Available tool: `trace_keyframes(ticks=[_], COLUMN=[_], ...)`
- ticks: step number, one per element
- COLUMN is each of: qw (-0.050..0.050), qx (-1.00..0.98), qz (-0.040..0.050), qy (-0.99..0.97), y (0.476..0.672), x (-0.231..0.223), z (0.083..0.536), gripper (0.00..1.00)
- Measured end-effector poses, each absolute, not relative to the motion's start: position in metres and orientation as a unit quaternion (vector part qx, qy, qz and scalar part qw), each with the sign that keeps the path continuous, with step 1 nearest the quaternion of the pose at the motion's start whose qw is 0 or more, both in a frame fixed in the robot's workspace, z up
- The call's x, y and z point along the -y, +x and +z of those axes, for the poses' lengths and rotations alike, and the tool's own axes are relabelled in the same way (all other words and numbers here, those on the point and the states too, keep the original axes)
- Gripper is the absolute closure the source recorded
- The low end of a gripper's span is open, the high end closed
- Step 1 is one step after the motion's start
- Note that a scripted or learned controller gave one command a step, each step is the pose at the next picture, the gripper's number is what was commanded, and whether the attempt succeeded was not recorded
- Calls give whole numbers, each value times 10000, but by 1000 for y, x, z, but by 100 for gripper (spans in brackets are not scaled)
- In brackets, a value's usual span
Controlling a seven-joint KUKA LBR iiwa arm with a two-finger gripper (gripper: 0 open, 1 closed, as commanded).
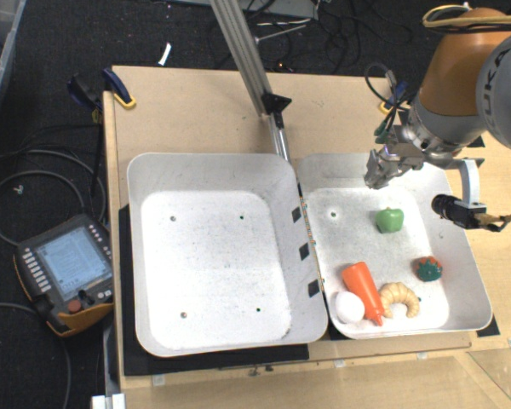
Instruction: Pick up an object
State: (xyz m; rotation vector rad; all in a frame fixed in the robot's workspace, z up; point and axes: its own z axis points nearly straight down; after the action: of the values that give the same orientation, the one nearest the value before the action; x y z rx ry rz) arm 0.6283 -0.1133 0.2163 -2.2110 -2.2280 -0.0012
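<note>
Green object (390,220) just below-right of the downward-angled gripper (378,177), arm over the right bin (468,301), gripper state indiscernible.

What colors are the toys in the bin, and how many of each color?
Green: 1, green toy
Orange: 1, carrot
White: 1, egg
Tan: 1, croissant
Red and green: 1, small toy
Total: 5, all in the right bin

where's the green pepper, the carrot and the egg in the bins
green pepper (390,220): camera view, on the middle of its green body
carrot (364,290): camera view, on the middle of its orange length
egg (350,307): camera view, on the middle of its white shell
</note>
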Motion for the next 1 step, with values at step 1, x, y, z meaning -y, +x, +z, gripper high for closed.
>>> trace_keyframes(ticks=[1], qw=[11], qx=[7101], qz=[-5], qy=[-7041], y=[616], x=[59], z=[230], gripper=[100])
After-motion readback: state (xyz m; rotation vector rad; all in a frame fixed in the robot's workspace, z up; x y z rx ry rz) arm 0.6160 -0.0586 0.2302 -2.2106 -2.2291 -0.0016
